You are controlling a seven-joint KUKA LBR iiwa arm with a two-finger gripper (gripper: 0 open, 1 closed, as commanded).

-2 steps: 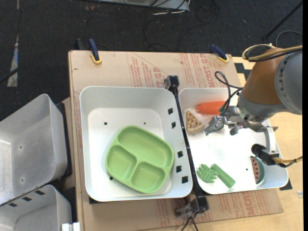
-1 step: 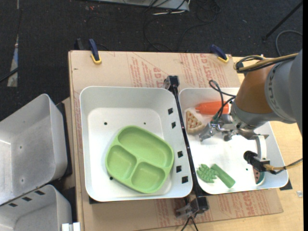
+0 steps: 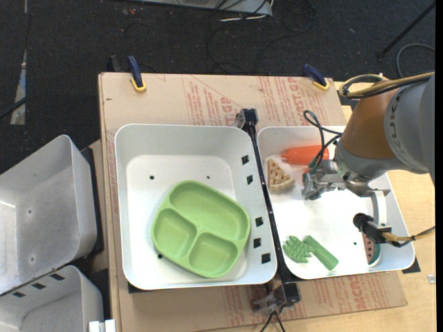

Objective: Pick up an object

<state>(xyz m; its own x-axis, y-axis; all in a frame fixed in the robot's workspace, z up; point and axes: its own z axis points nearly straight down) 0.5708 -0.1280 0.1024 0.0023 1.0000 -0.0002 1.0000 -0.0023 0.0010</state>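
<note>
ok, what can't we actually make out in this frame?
- Gripper: too small and seen from above in the camera view; open or shut is unclear, and so is whether it holds anything.
- Carrot: its right end is covered by the arm.
- Watermelon slice: partly hidden by a black cable fitting at the right bin's edge.
- Waffle: fine detail is too small.
</note>
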